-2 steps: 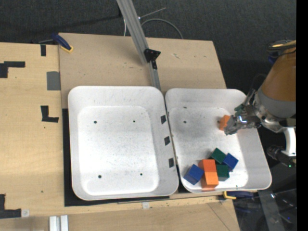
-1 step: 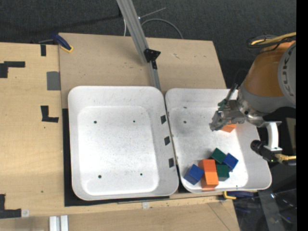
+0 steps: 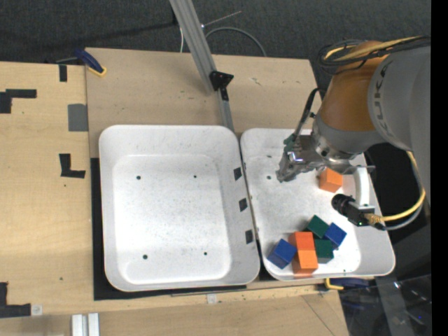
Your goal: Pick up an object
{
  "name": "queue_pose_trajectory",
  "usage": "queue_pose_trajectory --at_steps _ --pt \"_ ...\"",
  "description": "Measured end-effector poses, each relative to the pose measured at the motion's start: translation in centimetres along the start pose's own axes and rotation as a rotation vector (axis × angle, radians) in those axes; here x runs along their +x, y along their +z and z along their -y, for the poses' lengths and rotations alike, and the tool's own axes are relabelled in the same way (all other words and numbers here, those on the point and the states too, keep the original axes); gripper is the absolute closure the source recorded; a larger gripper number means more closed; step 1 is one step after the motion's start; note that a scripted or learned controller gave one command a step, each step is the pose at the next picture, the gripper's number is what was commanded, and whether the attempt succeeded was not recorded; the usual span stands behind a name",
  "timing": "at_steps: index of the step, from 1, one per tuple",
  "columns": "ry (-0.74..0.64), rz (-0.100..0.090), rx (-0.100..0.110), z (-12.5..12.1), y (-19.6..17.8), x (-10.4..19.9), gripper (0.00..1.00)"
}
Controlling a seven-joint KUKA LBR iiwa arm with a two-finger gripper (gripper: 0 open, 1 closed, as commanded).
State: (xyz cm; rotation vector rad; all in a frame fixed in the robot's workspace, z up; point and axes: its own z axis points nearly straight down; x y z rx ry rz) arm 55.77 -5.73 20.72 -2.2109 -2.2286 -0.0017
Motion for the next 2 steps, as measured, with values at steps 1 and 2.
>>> queue_pose_trajectory --at_steps 1,2 --pt "0.0 0.0 -0.001 -1.7 -1.3 5.7 1.0" --pt "0.0 0.001 0.0 -3.3 -0.9 11.7 1.0"
